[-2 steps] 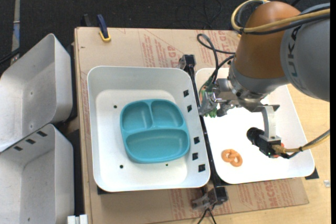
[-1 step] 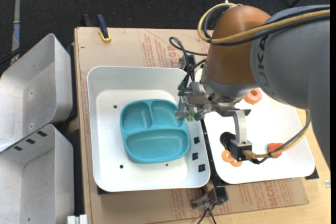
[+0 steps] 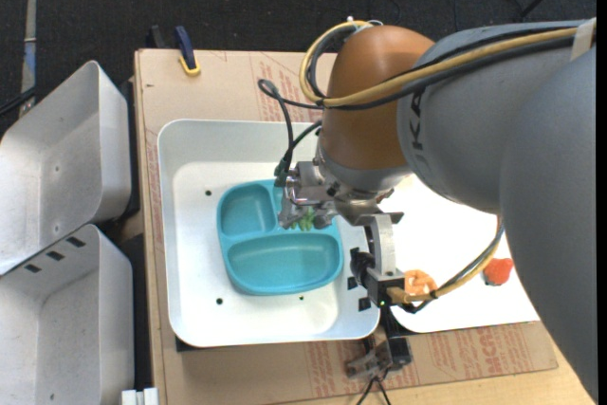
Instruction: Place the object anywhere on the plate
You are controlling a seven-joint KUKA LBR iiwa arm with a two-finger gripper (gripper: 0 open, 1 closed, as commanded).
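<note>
Mostly hidden: gripper (image 3: 305, 215) (state unclear) | over blue plate (image 3: 275, 256) | green object (image 3: 305, 223) glimpsed

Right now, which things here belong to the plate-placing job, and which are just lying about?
Part of the job:
- blue divided plate in the left bin
- gripper over the plate's right edge
- small green thing at the gripper, too hidden to name

Lying about:
- orange object in the right bin
- yellow-and-blue clamp on the bench

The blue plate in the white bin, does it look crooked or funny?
A little. The blue plastic divided plate sits turned at an angle to the left white bin's walls. Something small and green shows at its upper right edge, beneath the gripper. Nothing looks spilled or broken.
</note>
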